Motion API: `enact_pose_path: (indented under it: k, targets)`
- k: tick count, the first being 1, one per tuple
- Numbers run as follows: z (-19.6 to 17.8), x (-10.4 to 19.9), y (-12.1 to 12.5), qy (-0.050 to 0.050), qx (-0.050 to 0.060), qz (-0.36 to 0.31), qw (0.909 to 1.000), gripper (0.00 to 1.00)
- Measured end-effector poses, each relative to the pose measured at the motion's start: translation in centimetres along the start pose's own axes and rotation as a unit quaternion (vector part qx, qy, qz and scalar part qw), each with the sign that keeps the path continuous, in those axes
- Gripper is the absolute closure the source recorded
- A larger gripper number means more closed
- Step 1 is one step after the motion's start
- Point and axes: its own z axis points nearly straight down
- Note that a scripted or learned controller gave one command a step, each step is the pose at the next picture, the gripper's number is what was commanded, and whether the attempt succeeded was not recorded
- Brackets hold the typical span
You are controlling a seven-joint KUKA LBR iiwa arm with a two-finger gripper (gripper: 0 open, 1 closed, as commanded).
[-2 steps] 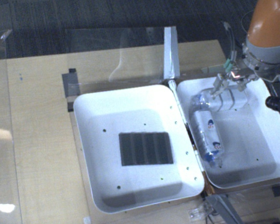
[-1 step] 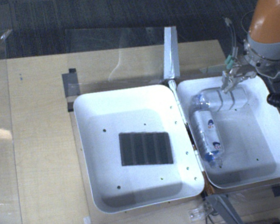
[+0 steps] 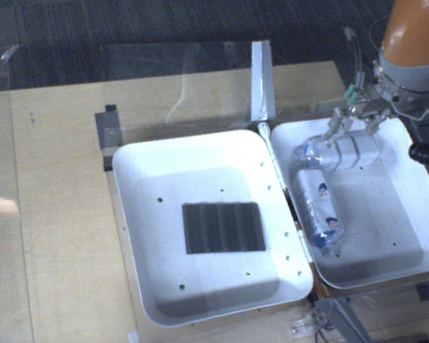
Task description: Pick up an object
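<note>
Clear plastic bottle [image 3: 317,206] lies lengthwise along right bin's [image 3: 419,256] left wall, cap end toward far edge. End effector [image 3: 348,121] hovers at bin's far edge, w/ finger state impossible to tell. Best approach: centre over bottle mid-body, pinch across its width, avoid the wall.

The arm [image 3: 415,25] shows a rounded orange band above a grey wrist. Thin cables, one with a green fitting, run along its left side. The gripper [image 3: 336,131] is pale metal with slim fingers.
</note>
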Motion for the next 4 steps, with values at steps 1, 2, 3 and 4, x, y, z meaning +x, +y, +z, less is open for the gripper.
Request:
enact_pose_path:
  k: [1, 2, 3, 4]
  targets:
    - [10.7, -2.9, 3.3, -0.005, -0.013, -0.099, 0.9950, 0.00]
    - [11.2, -2.8, 4.0, -0.005, -0.015, -0.110, 0.9938, 0.00]
    - [15.0, -6.7, 2.8, -0.001, 0.001, -0.159, 0.9873, 0.00]
    - [11.1, -2.7, -4.4, 0.000, 0.001, -0.251, 0.9680, 0.00]
